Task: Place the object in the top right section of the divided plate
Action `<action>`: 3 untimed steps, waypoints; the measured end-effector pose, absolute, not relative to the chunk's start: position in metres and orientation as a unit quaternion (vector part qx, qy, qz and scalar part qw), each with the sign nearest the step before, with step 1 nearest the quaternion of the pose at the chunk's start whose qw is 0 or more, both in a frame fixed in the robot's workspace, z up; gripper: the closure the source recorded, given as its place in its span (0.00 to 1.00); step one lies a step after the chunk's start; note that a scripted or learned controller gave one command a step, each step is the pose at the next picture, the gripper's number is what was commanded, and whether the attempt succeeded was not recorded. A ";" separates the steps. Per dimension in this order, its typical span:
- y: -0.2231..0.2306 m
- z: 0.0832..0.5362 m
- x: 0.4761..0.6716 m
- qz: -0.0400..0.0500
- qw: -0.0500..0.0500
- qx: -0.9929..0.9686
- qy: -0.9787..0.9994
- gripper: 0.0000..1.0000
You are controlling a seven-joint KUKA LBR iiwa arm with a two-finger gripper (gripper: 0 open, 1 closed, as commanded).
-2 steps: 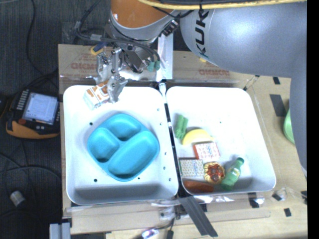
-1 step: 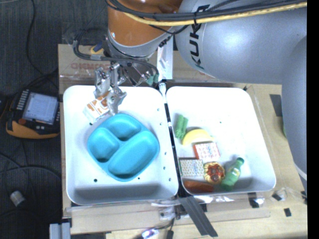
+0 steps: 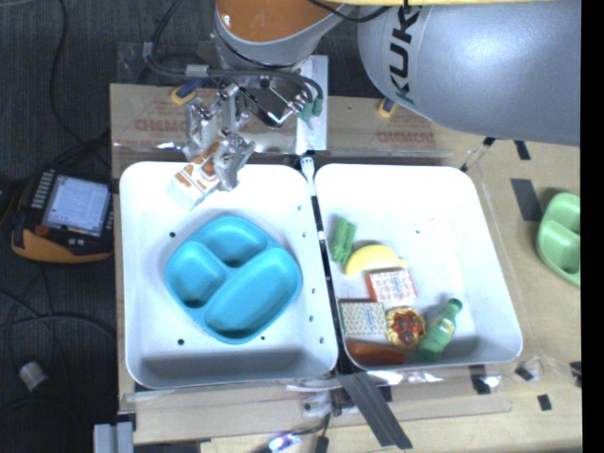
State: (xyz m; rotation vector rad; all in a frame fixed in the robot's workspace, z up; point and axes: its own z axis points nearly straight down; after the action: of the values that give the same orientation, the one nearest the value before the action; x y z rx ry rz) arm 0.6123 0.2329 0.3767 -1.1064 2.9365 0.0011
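Gripper (image 3: 219,163) grasps a small carton (image 3: 195,179) (orange and white) above the blue divided plate (image 3: 234,276).

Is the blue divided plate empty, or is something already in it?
Empty. All three sections of the blue plate show bare blue; the small carton sits at the gripper, above the plate's far edge.

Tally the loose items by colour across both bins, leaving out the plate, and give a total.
Green: 2, a pepper-like piece and a bottle
Yellow: 1, a rounded piece
Red or red-and-white: 4, three boxes or packets and a sausage-like piece
Orange-and-white: 1, a carton at the pincer
Total: 8
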 end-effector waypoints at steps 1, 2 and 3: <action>0.223 0.198 0.558 0.002 0.000 -0.356 0.935 1.00; 0.216 0.338 0.557 0.001 0.001 -0.236 0.972 1.00; 0.233 0.338 0.520 0.000 0.001 -0.352 0.936 1.00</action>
State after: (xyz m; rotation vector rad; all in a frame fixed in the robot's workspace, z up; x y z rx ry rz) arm 0.5198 0.2326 0.3383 -1.1048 2.9391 0.0001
